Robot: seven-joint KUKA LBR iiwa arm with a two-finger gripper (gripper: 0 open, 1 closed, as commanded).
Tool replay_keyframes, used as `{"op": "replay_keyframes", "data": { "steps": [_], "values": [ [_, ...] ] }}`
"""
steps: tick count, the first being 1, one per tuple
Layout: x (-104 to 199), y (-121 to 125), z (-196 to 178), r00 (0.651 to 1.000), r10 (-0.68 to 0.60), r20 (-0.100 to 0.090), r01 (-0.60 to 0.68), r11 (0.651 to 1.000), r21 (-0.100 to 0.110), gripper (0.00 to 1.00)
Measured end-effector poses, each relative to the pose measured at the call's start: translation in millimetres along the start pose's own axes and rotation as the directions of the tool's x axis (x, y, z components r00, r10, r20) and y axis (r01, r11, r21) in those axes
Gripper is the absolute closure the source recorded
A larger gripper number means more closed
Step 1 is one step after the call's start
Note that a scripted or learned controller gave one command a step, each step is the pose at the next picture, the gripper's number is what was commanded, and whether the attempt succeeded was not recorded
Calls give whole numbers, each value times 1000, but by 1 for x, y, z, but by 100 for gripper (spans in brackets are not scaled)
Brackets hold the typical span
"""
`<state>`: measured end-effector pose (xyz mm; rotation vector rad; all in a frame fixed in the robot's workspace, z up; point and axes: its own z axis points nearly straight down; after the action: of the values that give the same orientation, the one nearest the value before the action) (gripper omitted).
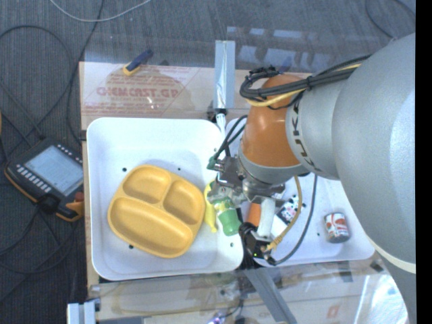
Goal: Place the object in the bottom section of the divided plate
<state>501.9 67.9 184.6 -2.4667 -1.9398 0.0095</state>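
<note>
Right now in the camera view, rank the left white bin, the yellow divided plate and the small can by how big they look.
1. Left white bin
2. Yellow divided plate
3. Small can

The order looks clear.

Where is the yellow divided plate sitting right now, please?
The yellow divided plate lies in the left white bin, lower middle, just left of the gripper.

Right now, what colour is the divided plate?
Yellow; the divided plate shows in the camera view.
</note>
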Motion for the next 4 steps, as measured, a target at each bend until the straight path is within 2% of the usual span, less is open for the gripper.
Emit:
{"op": "replay_keyframes", "data": {
  "steps": [1,2,3,4],
  "values": [
    [-27,93,1,995,-105,1,105,995,-3,100],
    [32,25,-59,992,-126,0,126,992,-2,100],
    [79,-39,-31,990,-138,1,138,990,0,100],
    [132,-42,-39,979,-205,1,205,979,-2,100]
  ]
}}
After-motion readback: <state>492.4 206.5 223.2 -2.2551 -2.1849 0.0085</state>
